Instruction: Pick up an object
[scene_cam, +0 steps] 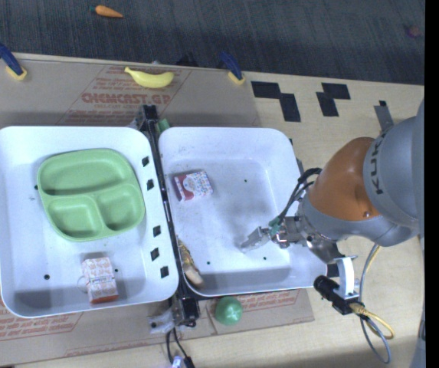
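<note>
Camera view, looking down at a slant: two white bins side by side on cardboard-covered bench. Left bin [4, 205] has a green divided tray [90, 192] in its upper-middle part & a small red/white packet [99, 279] near the front wall. Right bin [280, 146] has a red/white carton [192, 185] lying upper-left, near the divider; a small tan item [191, 270] sits at front-left corner by the divider, too small to identify. Arm [372, 190] comes in from the right, grey w/ orange band, wrist over the right bin's right-front area. Gripper [254, 239] is low over the bin floor, pointing left; fingers are a pale blur, so can't tell if spread or closed, & nothing is visibly between them. Carton is well apart from gripper, up & to the left. Outside bins: yellow banana [150, 76] on cardboard behind the bins, green ball [228, 310] just in front of right bin, orange bit [109, 11] on dark floor far back, blue clamps [10, 60] at the cardboard's back edge.
</note>
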